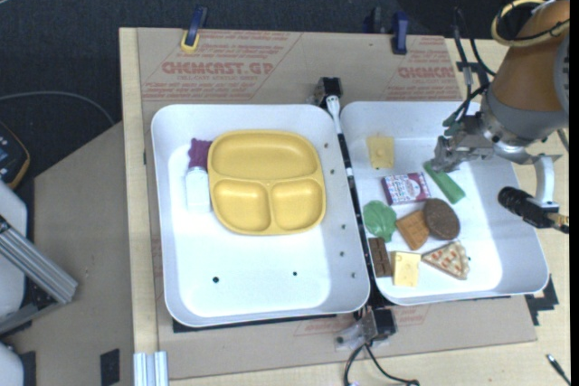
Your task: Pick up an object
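The gripper [445,160] hung over the right bin [516,276], at the green block's [445,185] twelve o'clock; its opening could not be told.

My arm [529,72] is a rounded grey shell with a broad orange band above the wrist. Thin black cables trail along it, and my pincer [446,160] is small grey metal.
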Robot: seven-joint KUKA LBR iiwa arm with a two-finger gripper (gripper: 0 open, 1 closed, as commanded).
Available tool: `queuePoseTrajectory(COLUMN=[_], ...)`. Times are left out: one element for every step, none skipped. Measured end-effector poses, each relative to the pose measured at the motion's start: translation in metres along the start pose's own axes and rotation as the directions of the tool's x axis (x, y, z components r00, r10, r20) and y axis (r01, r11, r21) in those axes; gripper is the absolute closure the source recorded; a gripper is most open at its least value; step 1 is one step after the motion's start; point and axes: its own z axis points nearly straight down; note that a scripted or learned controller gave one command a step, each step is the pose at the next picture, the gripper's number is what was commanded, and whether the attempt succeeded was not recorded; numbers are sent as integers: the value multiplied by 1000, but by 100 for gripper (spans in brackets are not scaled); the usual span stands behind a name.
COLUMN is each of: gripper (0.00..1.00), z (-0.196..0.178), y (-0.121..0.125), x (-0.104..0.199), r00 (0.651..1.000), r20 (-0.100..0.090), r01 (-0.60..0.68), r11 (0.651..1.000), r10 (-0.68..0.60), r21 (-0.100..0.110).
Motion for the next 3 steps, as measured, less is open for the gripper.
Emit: queuePoseTrajectory(gripper=[100,100,100], z=[-64,-76,-78], y=[1,2,-28], x=[-3,-3,42], r00=[1000,1000,1000], r20=[1,-1,-6], r01=[2,2,5], r11=[1000,1000,1000], r10=[-2,-2,-5], r21=[-4,0,9])
